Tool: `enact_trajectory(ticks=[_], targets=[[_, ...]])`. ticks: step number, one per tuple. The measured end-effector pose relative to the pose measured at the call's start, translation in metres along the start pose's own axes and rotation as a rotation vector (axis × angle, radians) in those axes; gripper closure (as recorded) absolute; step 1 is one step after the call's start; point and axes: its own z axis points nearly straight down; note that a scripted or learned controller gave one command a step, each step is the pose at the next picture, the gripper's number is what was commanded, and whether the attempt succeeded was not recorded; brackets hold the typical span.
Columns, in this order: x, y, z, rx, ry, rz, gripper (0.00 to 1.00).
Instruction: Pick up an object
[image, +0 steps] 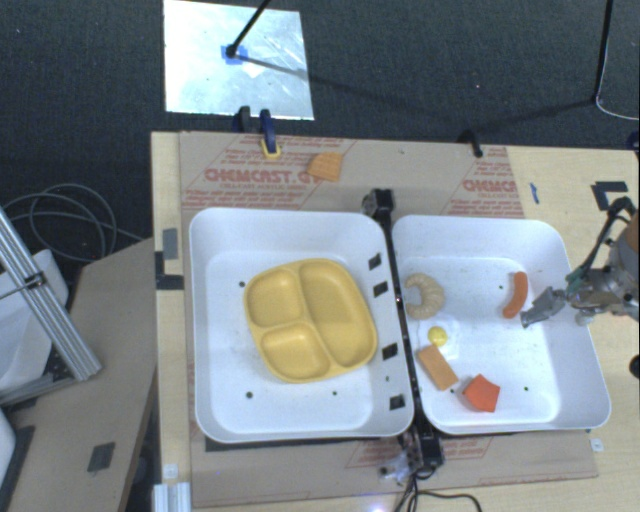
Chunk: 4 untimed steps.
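Note:
The right white bin holds several toy foods. A beige ring-shaped bagel lies at its left. Near it are a small fried egg with a yellow yolk, a tan-orange block and a red-orange wedge. An orange-red sausage lies upright in the picture toward the bin's right. My gripper hangs just right of the sausage, low over the bin floor, with nothing seen in it. The arm behind it reaches in over the bin's right rim.
The left white bin holds a yellow divided plate. A black divider with clips runs between the bins. On the cardboard behind lie an orange piece and a yellow-blue clamp. A shiny sheet lies further back.

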Motion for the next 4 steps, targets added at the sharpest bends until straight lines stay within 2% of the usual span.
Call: enact_trajectory(ticks=[1,2,3,4], targets=[[-0.004,-0.026,0.122,0.003,0.001,0.004,0.0],[0.089,0.02,0.012,-0.01,0.0,-0.009,0.0],[0.001,0.001,0.121,0.003,-0.001,0.009,0.0],[0.004,0.03,0.116,-0.002,-0.001,-0.001,0.0]])
